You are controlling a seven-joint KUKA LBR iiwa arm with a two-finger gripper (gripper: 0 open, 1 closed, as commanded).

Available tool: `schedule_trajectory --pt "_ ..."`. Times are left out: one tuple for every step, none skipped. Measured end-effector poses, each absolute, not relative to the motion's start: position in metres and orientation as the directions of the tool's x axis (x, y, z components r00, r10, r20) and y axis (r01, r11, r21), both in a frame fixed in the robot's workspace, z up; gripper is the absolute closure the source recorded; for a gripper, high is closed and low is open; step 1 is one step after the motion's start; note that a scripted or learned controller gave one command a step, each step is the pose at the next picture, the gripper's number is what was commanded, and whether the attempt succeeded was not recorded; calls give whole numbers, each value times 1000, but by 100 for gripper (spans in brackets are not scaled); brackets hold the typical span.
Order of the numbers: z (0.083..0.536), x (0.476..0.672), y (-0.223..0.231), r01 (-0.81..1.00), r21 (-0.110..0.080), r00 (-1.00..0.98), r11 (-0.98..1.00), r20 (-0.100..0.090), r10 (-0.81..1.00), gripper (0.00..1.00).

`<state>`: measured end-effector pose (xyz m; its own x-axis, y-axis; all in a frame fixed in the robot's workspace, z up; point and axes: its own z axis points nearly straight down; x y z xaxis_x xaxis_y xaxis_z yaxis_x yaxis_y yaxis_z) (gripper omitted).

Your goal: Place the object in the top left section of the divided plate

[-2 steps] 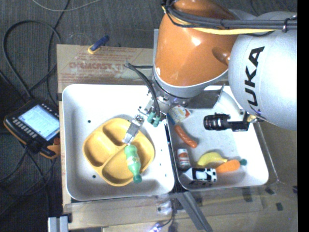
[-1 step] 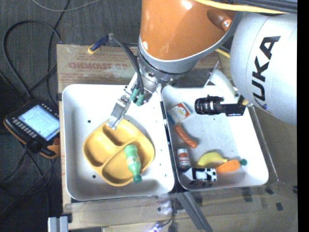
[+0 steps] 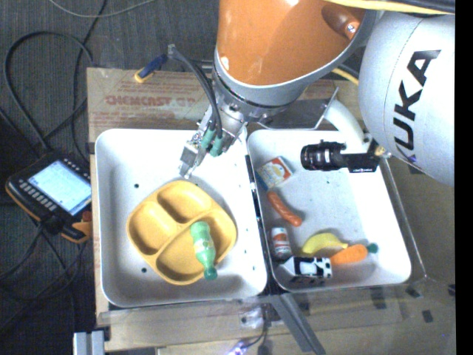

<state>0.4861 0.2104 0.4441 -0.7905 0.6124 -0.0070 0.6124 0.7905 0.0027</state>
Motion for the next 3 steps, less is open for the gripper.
schedule_trajectory --pt "362 484 136 695 -2 -719 719 -1 695 100" --pt "237 483 128 274 0 -962 962 2 274 100" --pt "237 483 128 274 1 -962 962 2 274 0"
